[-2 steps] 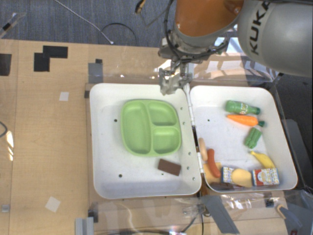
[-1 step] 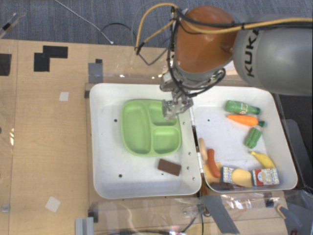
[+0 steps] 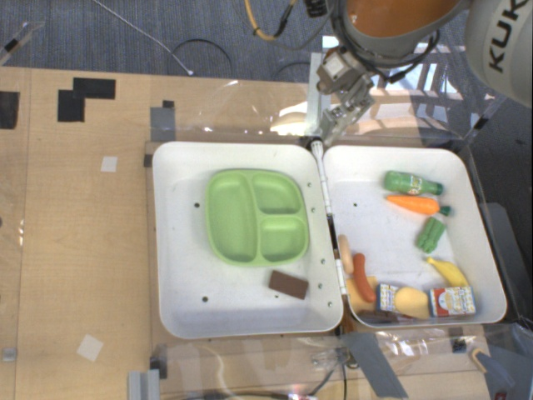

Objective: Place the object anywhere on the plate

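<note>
A light green plate (image 3: 256,217) with three compartments lies in the left bin (image 3: 179,223). Just off the plate's near right corner, a small brown bar (image 3: 289,284) rests on the bin floor. My gripper (image 3: 336,122) hangs over the far edge of the bench, above the wall where the two bins meet. It is well clear of the plate and the brown bar.
The right bin (image 3: 475,223) holds a green bottle (image 3: 412,182), a carrot (image 3: 414,204), a green vegetable (image 3: 430,234), a banana (image 3: 448,270), a sausage (image 3: 360,272), a yellow fruit (image 3: 410,300) and small cartons (image 3: 453,301). A yellow cable (image 3: 268,30) loops behind the arm.
</note>
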You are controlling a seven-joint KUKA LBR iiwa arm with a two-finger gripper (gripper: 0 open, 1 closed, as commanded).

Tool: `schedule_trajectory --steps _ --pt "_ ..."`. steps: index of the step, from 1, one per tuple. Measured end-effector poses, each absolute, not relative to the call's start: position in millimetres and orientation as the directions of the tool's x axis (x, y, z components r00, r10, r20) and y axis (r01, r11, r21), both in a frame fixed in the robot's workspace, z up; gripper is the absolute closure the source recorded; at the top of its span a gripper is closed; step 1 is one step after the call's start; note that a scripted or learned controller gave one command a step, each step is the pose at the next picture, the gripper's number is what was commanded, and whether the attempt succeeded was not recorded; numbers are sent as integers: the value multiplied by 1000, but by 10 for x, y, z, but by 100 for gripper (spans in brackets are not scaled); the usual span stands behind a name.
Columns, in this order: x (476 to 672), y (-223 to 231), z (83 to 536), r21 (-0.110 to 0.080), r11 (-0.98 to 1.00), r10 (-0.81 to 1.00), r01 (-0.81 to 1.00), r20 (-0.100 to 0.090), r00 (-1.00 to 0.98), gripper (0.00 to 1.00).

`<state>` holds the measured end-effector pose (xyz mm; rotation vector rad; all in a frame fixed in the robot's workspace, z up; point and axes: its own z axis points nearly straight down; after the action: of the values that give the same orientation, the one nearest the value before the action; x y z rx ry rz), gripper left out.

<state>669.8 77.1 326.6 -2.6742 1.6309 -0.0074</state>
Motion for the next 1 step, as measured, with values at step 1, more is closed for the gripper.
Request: schedule_trajectory --steps 1 --pt "6268 1576 2502 3 -323 -946 -946 -7 323 100"
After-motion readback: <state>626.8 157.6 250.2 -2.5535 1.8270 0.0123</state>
